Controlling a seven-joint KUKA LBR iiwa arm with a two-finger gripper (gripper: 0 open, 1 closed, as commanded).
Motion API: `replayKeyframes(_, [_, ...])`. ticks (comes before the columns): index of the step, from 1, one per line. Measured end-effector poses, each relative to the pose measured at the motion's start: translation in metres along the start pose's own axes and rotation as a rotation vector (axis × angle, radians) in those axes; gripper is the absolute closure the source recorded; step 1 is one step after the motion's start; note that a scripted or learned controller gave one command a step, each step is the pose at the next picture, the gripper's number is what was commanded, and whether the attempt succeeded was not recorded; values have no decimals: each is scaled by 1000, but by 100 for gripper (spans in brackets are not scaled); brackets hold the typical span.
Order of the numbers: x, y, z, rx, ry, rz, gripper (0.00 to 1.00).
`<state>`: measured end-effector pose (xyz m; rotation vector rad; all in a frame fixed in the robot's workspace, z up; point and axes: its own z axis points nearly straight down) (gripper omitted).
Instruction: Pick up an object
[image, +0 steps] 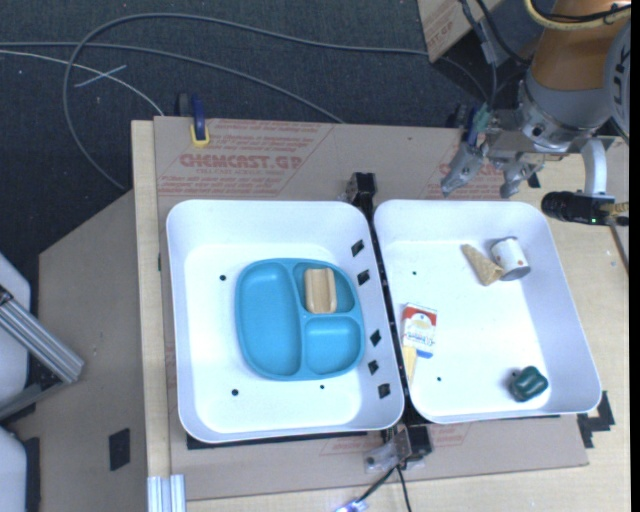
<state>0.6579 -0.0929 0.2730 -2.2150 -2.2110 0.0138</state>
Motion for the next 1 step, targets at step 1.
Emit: replayKeyframes(1, [0,2,-9,-14,-2,-3,0])
